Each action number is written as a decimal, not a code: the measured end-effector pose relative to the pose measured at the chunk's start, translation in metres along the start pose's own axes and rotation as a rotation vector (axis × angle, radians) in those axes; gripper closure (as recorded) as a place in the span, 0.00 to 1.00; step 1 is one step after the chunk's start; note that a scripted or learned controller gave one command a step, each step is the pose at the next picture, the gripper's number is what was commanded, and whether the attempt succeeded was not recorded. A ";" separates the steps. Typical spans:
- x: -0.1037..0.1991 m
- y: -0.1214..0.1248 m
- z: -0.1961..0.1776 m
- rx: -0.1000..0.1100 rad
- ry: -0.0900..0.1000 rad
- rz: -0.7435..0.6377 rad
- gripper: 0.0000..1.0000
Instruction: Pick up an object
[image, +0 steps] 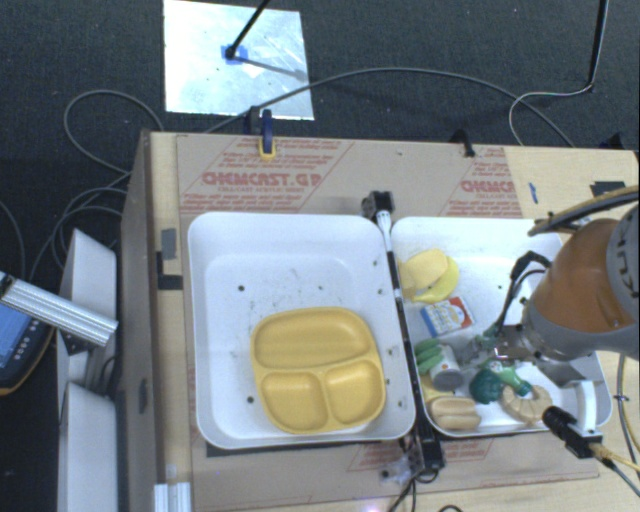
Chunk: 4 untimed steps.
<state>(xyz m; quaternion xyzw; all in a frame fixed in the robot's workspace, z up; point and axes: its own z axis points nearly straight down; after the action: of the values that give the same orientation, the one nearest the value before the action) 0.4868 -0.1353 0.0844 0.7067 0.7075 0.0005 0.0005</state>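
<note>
Cardboard-covered worktop: your pincer, grip state unreadable, is hovering over the teal toy; you're approaching, so descend next.

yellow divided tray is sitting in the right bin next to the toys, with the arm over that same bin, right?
Not quite. The camera view shows the yellow divided tray in the left bin; the toys lie in the right bin, and the arm is over that right bin.

One fixed overhead camera looks slantwise down on both white bins.
</note>
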 end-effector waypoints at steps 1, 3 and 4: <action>-0.072 0.088 -0.001 -0.002 -0.003 -0.002 0.00; -0.052 0.119 -0.108 -0.005 -0.002 -0.003 0.00; -0.019 0.034 -0.074 0.002 0.000 0.000 0.00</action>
<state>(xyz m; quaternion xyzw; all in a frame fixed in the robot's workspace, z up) 0.5211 -0.1544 0.1584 0.7067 0.7075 0.0001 -0.0003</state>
